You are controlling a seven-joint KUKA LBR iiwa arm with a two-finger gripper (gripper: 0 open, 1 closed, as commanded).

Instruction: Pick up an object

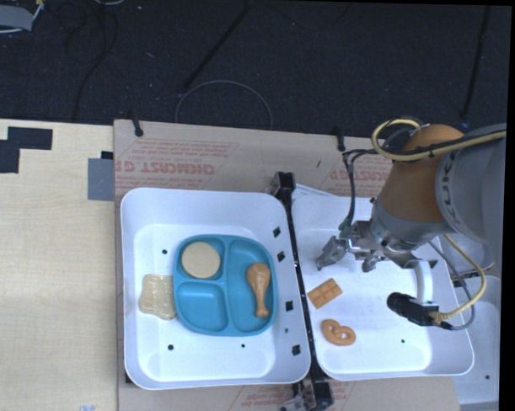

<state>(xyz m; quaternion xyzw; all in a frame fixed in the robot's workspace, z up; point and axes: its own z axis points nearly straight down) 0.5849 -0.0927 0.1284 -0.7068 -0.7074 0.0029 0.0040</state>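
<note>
Camera view, slanted from above. The arm (460,191) enters from the right and reaches over the right bin (387,352), with its orange band (414,185) above the wrist.

The gripper (347,261) sits over the upper left part of the right bin. Its two fingers are spread apart with nothing between them. One fingertip (323,260) points toward the rim shared by the two bins. No contact with any object can be made out.

Right bin contents:
- tan rectangular cracker (324,293), flat on the floor, below the gripper and slightly left, near it but apart.
- brown pretzel (338,333), lower down, just below the cracker and not touching it.

Both lie close to the bin's left wall. Open white floor lies to their right.

Left bin (147,218) contents:
- blue divided tray (210,312), roughly centred.
- round tan disc (200,259) in the tray's upper left compartment.
- drumstick (260,287) in the right compartment, lying lengthwise, thick end up.
- pale piece of toast (157,295) on the bin floor, touching the tray's left edge.

The raised rims where the bins meet stand between the gripper and the tray items. Both bins rest on a cardboard sheet (200,160).
</note>
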